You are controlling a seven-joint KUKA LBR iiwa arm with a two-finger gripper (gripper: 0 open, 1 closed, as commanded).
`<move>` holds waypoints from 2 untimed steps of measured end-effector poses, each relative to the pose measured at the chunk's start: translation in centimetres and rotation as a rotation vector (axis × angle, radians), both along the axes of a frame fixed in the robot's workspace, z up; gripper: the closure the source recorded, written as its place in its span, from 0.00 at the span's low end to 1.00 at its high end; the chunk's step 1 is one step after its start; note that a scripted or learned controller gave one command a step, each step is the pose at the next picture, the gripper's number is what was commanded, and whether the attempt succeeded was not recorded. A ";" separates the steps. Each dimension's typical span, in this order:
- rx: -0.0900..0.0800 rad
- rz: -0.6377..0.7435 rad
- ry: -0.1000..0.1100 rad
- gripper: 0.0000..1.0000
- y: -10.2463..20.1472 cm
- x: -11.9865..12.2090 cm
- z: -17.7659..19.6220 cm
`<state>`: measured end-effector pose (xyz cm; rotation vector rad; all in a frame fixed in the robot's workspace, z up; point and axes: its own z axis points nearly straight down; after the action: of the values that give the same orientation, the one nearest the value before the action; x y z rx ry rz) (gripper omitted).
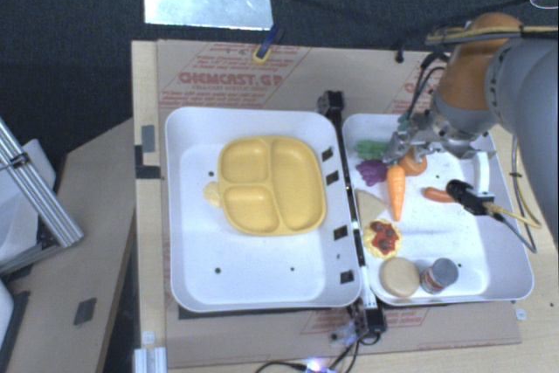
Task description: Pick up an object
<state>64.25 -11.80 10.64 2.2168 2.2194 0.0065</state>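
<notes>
Gripper (403, 149) is low in the right bin (507, 271), right over the carrot (396, 190) top; can't tell its state. Carrot lies beside purple grapes (372, 172). Left bin (188, 275) holds a yellow divided plate (266, 185). Cardboard (229, 76) under the bins reads "CHEMCAST" in red.

From my seat at the remote station, I saw the grey arm (524, 92) reaching in from the right of the camera view, its thick link filling the upper right corner. The orange band (476, 65) sat just above the wrist, with cables running beside it. The wrist pointed down and to the left, and the gripper (403, 149) hung low at its end.
</notes>
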 end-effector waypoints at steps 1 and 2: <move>0.001 0.003 0.002 1.00 0.3 -0.3 4.5; -0.001 0.001 -0.001 1.00 -0.6 0.1 9.6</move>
<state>64.36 -12.41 20.27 2.2146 2.2197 0.0065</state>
